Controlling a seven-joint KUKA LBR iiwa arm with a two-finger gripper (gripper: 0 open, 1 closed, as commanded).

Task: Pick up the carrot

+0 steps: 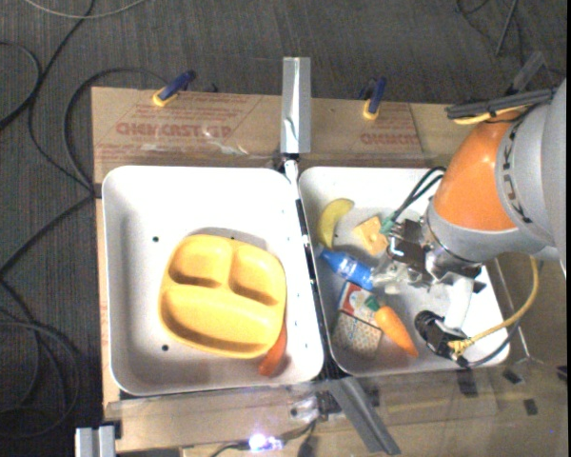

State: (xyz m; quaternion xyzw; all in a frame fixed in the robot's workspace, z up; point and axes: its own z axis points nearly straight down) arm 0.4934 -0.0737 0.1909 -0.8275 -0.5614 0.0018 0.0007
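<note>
The carrot (396,329) is orange and tapered. It lies in the right bin (495,298) near the front wall, its tip pointing to the front right, beside a small printed box (357,318). My gripper (398,272) hangs over the middle of that bin, just behind the carrot and next to a blue bottle (348,268). Nothing shows as held in the gripper.
A yellow banana (335,219) and a yellow-orange wedge (368,233) lie at the back of the right bin. The left bin (133,255) holds a yellow divided plate (225,293), with an orange piece (275,354) leaning at its front right edge.
</note>
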